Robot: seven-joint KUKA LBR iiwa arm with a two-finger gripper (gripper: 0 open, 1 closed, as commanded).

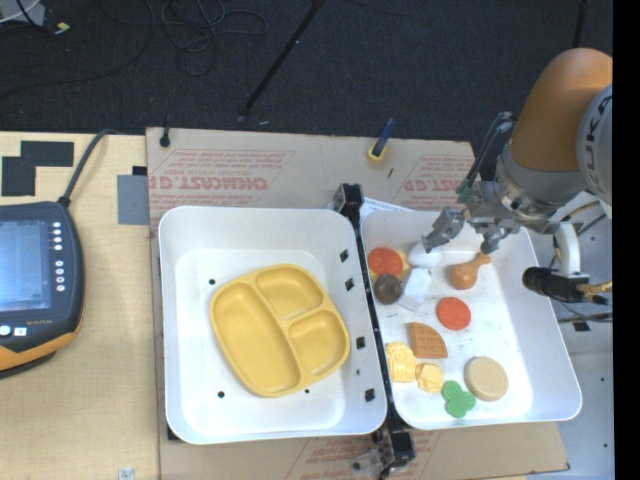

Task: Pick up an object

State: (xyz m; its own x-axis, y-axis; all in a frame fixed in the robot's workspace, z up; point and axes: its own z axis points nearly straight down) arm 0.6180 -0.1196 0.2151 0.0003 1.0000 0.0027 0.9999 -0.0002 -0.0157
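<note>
My arm (560, 118) is reaching over the right bin (545, 368). The left bin (190, 258) is holding a yellow divided tray (278, 328). My end effector (468, 236) is hovering wide open, empty, just above the drumstick (466, 271).

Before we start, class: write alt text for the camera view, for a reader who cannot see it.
A grey robot arm's open pincer hangs over the right bin, holding nothing, above small toy foods scattered there. The left bin holds a yellow divided tray; a handheld control screen lies at far left.
</note>
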